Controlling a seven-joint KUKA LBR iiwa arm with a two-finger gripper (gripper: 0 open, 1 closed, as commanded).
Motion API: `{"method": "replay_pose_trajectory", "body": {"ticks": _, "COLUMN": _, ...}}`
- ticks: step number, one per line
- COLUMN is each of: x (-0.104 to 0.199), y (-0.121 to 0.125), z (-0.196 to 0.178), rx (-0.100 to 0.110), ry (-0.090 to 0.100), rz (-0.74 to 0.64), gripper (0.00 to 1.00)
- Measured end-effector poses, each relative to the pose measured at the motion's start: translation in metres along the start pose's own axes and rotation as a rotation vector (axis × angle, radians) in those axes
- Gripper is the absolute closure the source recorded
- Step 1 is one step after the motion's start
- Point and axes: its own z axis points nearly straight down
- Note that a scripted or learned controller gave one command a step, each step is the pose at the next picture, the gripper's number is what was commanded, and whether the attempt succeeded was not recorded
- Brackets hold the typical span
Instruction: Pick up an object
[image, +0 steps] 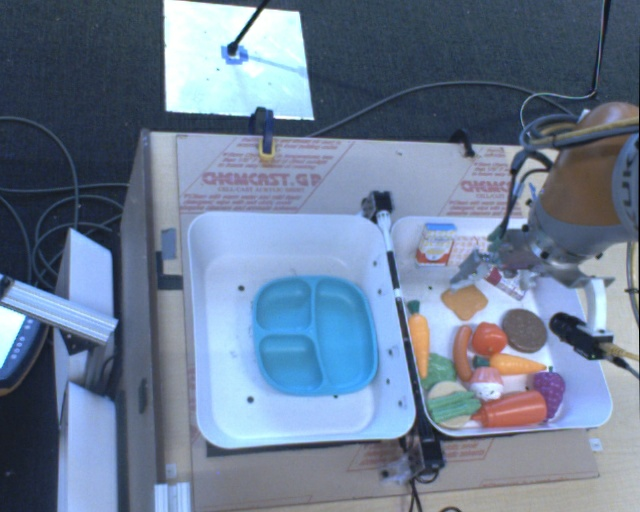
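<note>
One fixed camera looked down at a slant on the table (300, 165), both bins (215, 330) in frame, moderately far.

Dark carpeted floor (80, 60) is surrounding the tabletop (300, 165), which is showing brown board with red print. A pale reflective sheet (235, 60) is lying on the floor beyond it, a black cable running onto it. Grey cables (40, 170) are looping on the left. White panels (85, 330) and an aluminium rail (60, 310) are sitting at left.
</note>
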Motion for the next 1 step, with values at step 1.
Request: {"method": "replay_pose_trajectory", "body": {"ticks": 1, "x": -0.0104, "y": 0.0019, "z": 0.0802, "rx": 0.001, "ry": 0.000, "rz": 0.000, "gripper": 0.00}}
